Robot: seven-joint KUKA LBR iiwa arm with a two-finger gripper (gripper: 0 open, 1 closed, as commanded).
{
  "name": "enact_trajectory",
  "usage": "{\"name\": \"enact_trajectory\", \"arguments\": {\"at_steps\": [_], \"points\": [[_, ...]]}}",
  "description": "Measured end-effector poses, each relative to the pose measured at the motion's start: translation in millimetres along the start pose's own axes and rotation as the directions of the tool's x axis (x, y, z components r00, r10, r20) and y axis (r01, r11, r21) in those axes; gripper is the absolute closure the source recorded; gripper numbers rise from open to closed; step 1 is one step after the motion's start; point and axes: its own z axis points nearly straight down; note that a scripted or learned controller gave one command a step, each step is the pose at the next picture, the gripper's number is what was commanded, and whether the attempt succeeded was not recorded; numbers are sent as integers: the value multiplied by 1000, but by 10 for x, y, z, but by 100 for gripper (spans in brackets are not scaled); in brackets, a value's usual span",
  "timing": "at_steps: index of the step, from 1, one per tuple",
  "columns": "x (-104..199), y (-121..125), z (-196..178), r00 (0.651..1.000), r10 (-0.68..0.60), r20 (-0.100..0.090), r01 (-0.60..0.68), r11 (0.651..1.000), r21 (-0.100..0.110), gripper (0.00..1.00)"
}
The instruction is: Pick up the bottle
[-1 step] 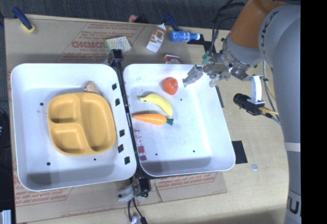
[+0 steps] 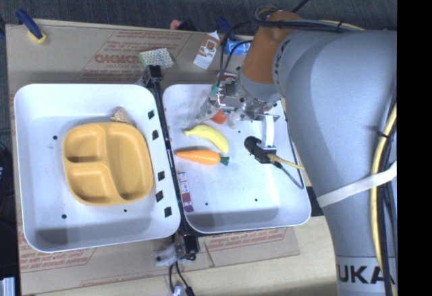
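Observation:
My gripper (image 2: 225, 104) is low over the far end of the right bin (image 2: 270, 210), near its back wall. Just under and in front of it shows a small orange-red and pale piece (image 2: 219, 116), which may be the bottle; the gripper hides most of it. I cannot tell whether the gripper is touching that piece. The grey arm with its orange band (image 2: 264, 52) reaches in from the right and covers the bin's far right corner.
A yellow banana (image 2: 208, 136) and an orange carrot (image 2: 200, 157) lie in the right bin, just in front of the gripper. The left bin (image 2: 40, 220) holds a yellow divided plate (image 2: 108, 161) and a small tan thing (image 2: 120, 114). A paper packet (image 2: 207, 50) and a green pad (image 2: 156, 56) lie behind the bins.

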Motion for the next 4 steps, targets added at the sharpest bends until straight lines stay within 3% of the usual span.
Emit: {"name": "enact_trajectory", "arguments": {"at_steps": [1, 2, 3, 4], "points": [[388, 20, -9, 959, 283, 0, -283, 959, -2, 0], [378, -12, -94, 960, 279, 6, -279, 960, 17, 100], [747, -496, -1006, 1000, 6, 1, -6, 1000, 1, 100], [1121, -929, -1000, 974, -226, 1, 226, 974, 1, 100]]}}
